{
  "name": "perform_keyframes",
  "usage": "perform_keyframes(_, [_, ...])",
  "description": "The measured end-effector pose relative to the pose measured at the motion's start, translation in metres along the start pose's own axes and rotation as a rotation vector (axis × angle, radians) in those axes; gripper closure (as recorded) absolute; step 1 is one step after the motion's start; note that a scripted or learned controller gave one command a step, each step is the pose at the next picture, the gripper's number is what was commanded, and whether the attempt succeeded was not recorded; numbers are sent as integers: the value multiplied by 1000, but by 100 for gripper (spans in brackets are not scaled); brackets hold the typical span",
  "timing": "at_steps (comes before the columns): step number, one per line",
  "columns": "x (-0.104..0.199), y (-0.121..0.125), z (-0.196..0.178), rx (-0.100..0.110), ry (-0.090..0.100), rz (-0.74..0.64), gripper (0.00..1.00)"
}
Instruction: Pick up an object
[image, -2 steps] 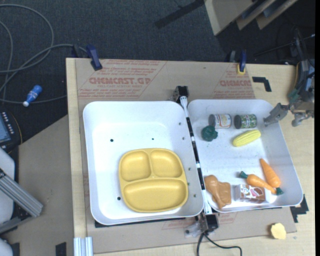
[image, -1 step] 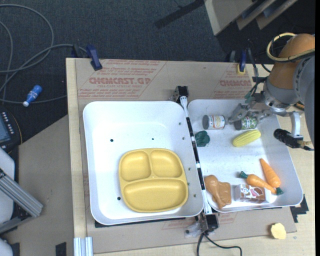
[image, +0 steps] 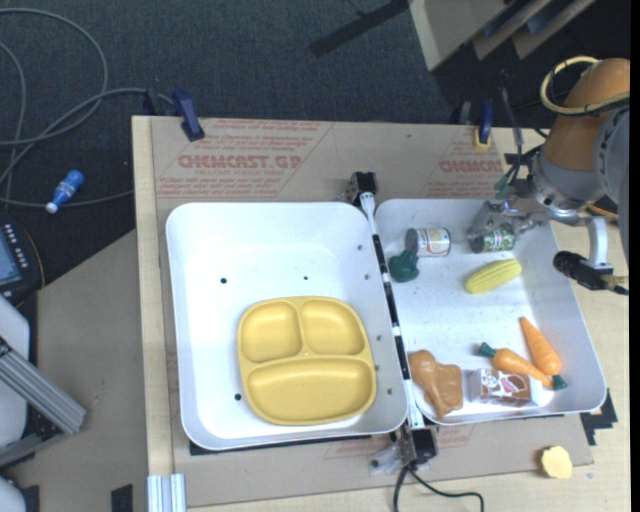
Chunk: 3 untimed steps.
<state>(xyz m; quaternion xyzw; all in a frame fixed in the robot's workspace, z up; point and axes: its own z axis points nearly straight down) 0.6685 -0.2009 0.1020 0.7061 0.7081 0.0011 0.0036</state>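
My gripper (image: 499, 226) is low over the far right corner of the right bin (image: 570, 300), directly above a small greenish can (image: 498, 241) and touching or nearly touching it. Whether the can is gripped is hidden by the wrist. In the same bin lie a second small can with a white and red label (image: 433, 241), a dark green piece (image: 404, 266), a yellow corn cob (image: 492, 276), two orange carrots (image: 541, 346) (image: 514, 364), a printed packet (image: 504, 386) and a brown lump of food (image: 438, 381).
The left bin (image: 200, 260) holds a yellow divided plate (image: 305, 358). A small yellow piece (image: 556, 461) lies on the bench outside the right bin's near corner. Blue clamps (image: 186, 113) (image: 484, 124) grip the board's far edge.
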Motion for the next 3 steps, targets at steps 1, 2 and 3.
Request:
perform_keyframes(1, [45, -32, -80, 2, 5, -1, 100])
perform_keyframes(2, [88, -89, -138, 7, 6, -1, 100])
perform_keyframes(3, [158, -94, -118, 11, 7, -4, 100])
